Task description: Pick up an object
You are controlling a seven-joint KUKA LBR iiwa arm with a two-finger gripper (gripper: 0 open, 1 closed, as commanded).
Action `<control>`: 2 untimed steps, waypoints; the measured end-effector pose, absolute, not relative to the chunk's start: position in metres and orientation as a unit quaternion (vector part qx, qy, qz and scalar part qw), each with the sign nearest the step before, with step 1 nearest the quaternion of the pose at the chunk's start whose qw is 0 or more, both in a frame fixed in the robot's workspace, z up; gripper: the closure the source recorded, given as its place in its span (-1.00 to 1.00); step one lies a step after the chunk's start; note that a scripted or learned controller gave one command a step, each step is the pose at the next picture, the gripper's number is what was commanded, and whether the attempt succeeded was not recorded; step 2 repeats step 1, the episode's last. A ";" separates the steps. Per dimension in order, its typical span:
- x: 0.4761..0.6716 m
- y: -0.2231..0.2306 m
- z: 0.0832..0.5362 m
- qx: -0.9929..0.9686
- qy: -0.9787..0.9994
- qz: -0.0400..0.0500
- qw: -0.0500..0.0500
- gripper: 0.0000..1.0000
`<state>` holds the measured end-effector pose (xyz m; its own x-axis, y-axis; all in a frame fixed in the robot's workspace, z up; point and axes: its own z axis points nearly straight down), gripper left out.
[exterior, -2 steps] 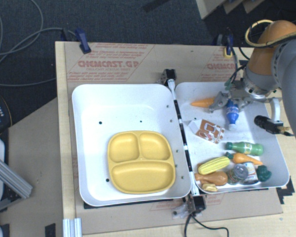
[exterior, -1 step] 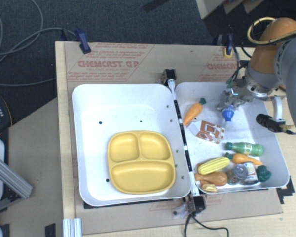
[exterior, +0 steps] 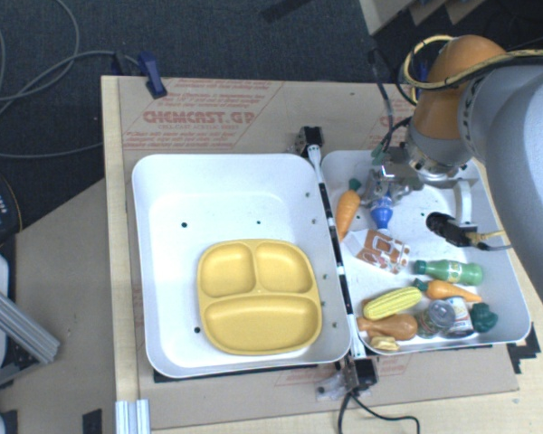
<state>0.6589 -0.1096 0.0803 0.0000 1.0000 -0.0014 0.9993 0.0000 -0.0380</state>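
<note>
Trouble looked likely where the claw (exterior: pixel 383 191), its state impossible to tell, hung crowded between the carrot (exterior: pixel 346 213) and a blue object (exterior: pixel 382 215), risking a glancing miss.

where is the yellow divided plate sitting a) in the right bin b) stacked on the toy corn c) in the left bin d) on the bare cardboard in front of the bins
c: the yellow divided plate lies flat on the floor of the left bin, apart from the toy corn and the other small items, which are in the right bin.
</note>
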 end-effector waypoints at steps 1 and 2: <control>0.622 -0.025 0.191 -0.704 -0.710 -0.003 -0.001 1.00; 0.622 -0.025 0.191 -0.704 -0.710 -0.003 -0.001 1.00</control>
